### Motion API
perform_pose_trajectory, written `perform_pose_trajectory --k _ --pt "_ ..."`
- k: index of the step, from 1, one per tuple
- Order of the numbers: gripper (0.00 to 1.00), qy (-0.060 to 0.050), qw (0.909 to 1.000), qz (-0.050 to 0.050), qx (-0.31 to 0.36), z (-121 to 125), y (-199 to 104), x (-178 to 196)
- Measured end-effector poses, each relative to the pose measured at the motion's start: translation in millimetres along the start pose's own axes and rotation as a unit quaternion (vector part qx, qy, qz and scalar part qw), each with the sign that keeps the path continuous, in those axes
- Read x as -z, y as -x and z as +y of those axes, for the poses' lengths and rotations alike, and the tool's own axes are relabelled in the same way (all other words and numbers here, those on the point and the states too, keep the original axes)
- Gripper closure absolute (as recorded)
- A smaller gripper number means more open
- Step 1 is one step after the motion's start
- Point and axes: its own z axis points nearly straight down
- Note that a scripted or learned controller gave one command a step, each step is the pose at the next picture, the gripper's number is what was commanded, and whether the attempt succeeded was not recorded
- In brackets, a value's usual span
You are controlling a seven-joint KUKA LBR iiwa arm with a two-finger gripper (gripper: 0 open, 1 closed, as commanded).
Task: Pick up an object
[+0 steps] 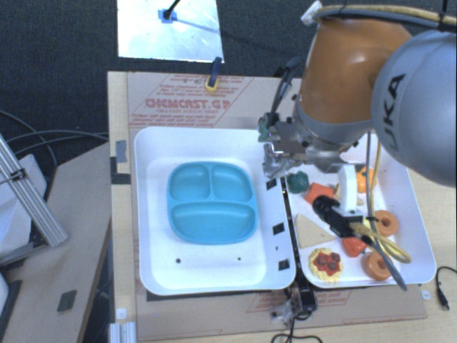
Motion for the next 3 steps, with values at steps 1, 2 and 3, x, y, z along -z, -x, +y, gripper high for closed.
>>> perform_pose_trajectory --k 1,2,3 --pt "1.0 0.001 1.0 0.0 0.003 0.7 -0.2 10.4" --pt "1.0 -0.005 1.0 0.0 -0.008 -37.1 8.6 -33.3" --pt "1.0 0.007 1.0 0.003 -0.004 -32.6 -23.9 174.5"
